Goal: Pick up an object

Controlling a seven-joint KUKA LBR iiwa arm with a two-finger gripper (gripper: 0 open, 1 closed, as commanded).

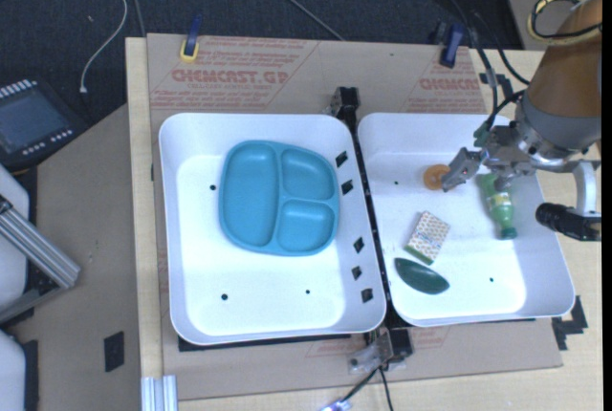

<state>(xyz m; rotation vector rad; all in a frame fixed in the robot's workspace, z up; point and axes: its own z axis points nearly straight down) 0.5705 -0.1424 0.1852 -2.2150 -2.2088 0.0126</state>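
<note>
Camera view looks down on a brown board [287, 65] carrying two white bins, and the left bin [191, 304] serves as the landmark. Inside that bin, toward its far half, lies a blue divided plate [277, 197] with three compartments. Just right of the left bin, touching it along a black clipped seam, sits the right bin [545, 304]. Farther right of the left bin, over the far right part of the right bin, hangs the grey arm [564, 84] with its orange band. The gripper [481, 163] at its end hangs low over the right bin's far half; whether it is spread or pressed together I cannot tell. A green bottle [500, 205] lies just beside it. Nearer the left bin lie a dark green oval object [422, 276], a checkered packet [429, 234] touching or just beside it, and a small orange round piece [437, 177].
</note>
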